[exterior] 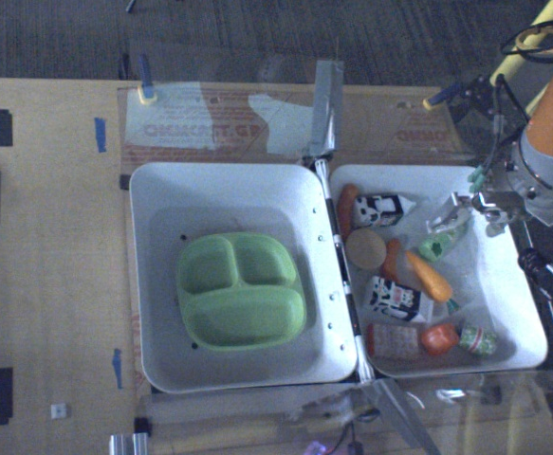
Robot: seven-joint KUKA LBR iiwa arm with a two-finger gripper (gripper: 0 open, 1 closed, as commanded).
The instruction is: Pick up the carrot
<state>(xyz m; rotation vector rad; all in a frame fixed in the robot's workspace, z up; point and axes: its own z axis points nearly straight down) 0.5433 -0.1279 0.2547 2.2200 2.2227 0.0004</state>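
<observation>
Fingers of your gripper [458,212] hang parted and empty over the right bin [532,335]; from them the carrot [429,276] lies just below and slightly left, its long axis slanting down-right, so approach crosswise.

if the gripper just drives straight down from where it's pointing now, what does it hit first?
Probably the small green item just below the gripper, not the carrot, which lies a little further on. Depth is hard to judge from this slanted view.
</observation>
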